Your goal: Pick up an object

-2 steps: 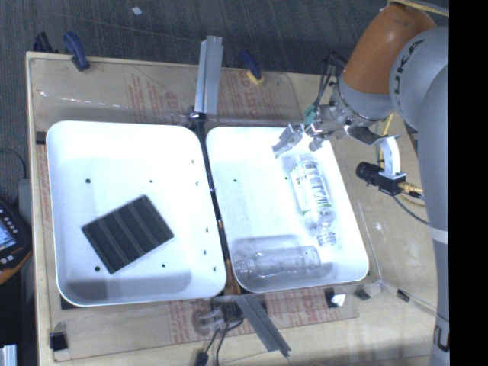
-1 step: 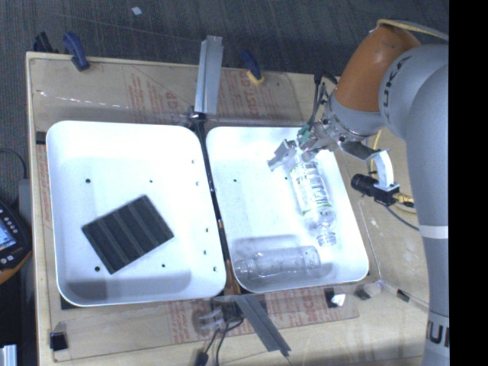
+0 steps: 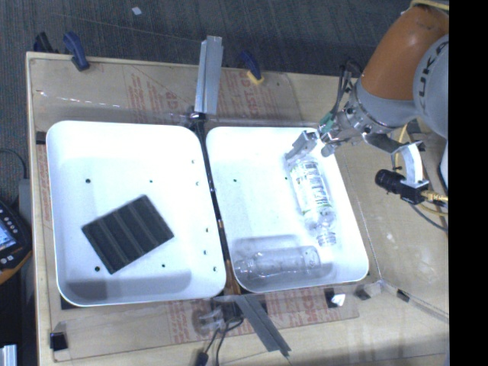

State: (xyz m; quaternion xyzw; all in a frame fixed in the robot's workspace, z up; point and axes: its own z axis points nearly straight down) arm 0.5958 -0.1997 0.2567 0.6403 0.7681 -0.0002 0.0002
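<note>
- We see our gripper (image 3: 309, 142) over the far right corner of the right bin (image 3: 229, 158), at the base end of a clear plastic bottle (image 3: 313, 193) that lies on the bin floor.
- We cannot tell whether the claw is spread or pressed together; it is too small and bright here, and nothing is plainly pinched in it.
- The bottle with the printed label runs from the gripper toward the near wall, cap end nearer us. A second clear bottle (image 3: 276, 261) lies crosswise along the near wall, close by the first one's cap.
- In the left bin (image 3: 69, 147) a dark ribbed pad (image 3: 127, 232) lies flat, well apart from the arm.
- We judge the step in hand to be the approach to the labelled bottle, with the pick not yet made.
- The next move calls for straddling the bottle across its width, since a round, slick body could roll or slip from a hold at its very end.
</note>
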